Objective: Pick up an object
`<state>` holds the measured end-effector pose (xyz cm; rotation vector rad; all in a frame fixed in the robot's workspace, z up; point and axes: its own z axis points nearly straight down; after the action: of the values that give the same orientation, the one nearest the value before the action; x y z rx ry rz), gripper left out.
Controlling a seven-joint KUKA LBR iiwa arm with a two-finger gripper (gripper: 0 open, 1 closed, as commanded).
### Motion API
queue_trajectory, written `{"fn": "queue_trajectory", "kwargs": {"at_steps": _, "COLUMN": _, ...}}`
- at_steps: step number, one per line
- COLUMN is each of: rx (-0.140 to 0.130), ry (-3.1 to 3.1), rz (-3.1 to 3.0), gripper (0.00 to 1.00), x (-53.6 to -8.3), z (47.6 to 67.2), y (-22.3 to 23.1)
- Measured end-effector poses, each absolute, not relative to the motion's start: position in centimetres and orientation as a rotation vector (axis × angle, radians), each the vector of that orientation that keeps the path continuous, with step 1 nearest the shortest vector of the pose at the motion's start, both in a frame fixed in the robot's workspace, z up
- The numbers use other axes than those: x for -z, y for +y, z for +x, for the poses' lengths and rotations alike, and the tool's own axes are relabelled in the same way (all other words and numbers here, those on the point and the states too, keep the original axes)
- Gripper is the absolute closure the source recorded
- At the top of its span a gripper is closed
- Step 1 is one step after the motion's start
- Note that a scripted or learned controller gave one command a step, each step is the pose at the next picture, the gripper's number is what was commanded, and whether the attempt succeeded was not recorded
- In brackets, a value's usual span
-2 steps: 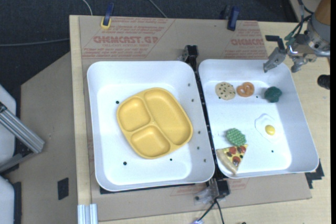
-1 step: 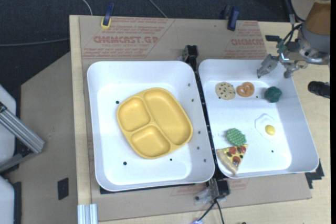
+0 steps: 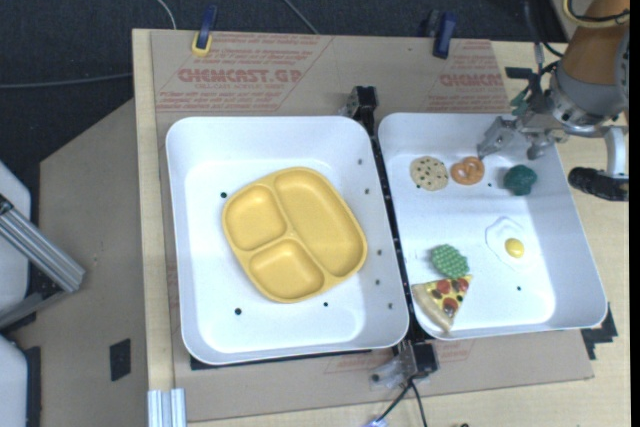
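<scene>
I see my gripper (image 3: 515,137) with fingers spread and holding nothing, over the right bin's (image 3: 570,310) far edge; the pretzel (image 3: 466,171) lies just below-left of one fingertip.

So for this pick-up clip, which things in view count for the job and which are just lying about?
For the job:
gripper, above the right bin's far edge
cookie
pretzel
green ball
egg
green waffle
pizza slice
right bin

Lying about:
yellow tray
left bin
blue clamps
</scene>
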<state>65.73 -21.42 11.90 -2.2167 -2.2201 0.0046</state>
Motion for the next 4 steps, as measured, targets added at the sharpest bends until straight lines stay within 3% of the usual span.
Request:
{"fn": "queue_trajectory", "kwargs": {"at_steps": 1, "rx": 0.002, "ry": -2.222, "rz": -2.22, "gripper": 0.0, "x": -8.6, "z": 65.9, "y": -21.3}}
{"fn": "queue_trajectory", "kwargs": {"at_steps": 2, "rx": 0.007, "ry": -2.229, "rz": -2.223, "gripper": 1.0, "x": -10.0, "z": 66.1, "y": -21.3}}
{"fn": "queue_trajectory", "kwargs": {"at_steps": 4, "rx": 0.005, "ry": -2.228, "rz": -2.225, "gripper": 1.0, "x": -20.2, "z": 65.8, "y": -20.7}}
